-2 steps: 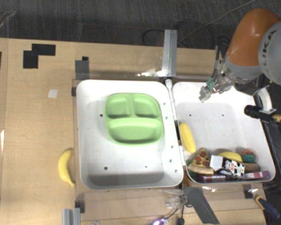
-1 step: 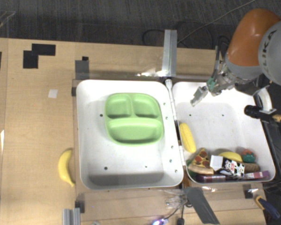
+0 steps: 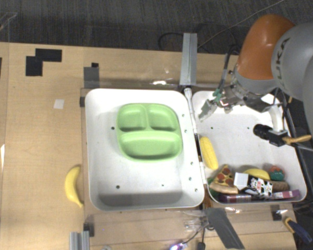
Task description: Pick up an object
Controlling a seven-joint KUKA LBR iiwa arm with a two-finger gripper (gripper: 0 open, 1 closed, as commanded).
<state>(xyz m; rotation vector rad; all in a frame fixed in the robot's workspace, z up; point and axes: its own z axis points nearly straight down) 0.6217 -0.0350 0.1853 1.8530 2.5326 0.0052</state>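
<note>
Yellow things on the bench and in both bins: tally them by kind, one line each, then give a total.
Bananas: 2, one on the bench left of the left bin, one among the pile in the right bin.
Corn cobs: 1, lying along the right bin's left wall.
Total: 3 yellow things.

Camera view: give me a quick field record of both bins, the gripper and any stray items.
left bin: holds a green three-compartment plastic plate
right bin: yellow toy corn cob by its left wall; pile of small toy foods along the near edge
gripper: over the right bin's far left corner, nothing seen between its fingers
outside bins: yellow toy banana on the wooden bench, left of the left bin
</note>
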